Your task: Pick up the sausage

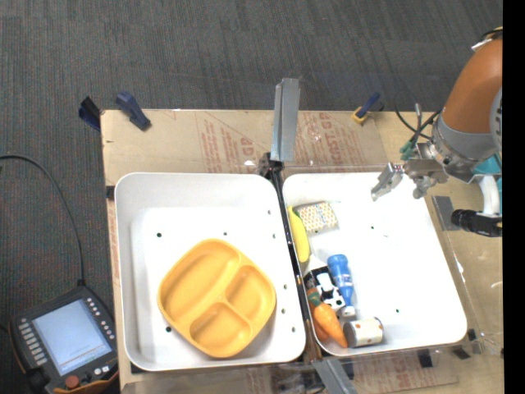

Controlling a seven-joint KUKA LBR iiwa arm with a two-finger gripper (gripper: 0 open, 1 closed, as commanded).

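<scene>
My gripper (401,186) hangs open over the far right part of the right bin (410,245), with nothing between its fingers. The bin's objects are bunched along its left wall and near corner, well to the left of and nearer than the gripper. An orange-red elongated item (329,323) lies at the near left; it has the most sausage-like shape, but I cannot tell if it is the sausage. Beside it lies a short pale cylinder with a brown end (363,332).
Also in the right bin are a waffle-patterned block (317,216), a yellow banana (299,238), a blue bottle (340,277) and a black-and-white item (321,285). The left bin (139,212) holds a yellow divided plate (216,297). A metal post (285,130) stands behind the divider.
</scene>
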